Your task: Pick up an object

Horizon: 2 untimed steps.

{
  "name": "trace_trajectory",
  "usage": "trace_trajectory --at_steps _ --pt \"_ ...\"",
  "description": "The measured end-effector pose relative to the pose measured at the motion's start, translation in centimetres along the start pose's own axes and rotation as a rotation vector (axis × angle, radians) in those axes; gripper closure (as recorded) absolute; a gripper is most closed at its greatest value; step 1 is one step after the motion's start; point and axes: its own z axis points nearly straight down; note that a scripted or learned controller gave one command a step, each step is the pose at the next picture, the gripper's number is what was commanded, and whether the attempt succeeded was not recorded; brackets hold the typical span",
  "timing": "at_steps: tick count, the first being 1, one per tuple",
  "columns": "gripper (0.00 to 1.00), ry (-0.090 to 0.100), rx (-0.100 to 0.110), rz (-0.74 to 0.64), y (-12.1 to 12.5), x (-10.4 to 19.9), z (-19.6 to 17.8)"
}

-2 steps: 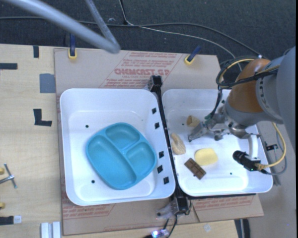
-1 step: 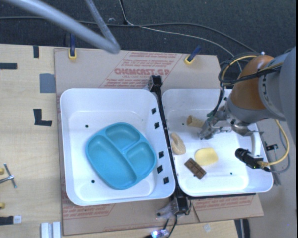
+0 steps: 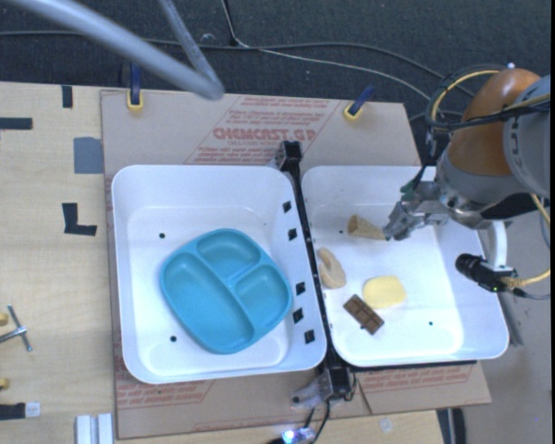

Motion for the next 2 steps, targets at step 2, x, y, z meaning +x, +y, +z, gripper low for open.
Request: trace_trajectory --at_steps 2 --pt "1.0 -0.001 -0.004 0.0 -0.4 0.5 -11.5"
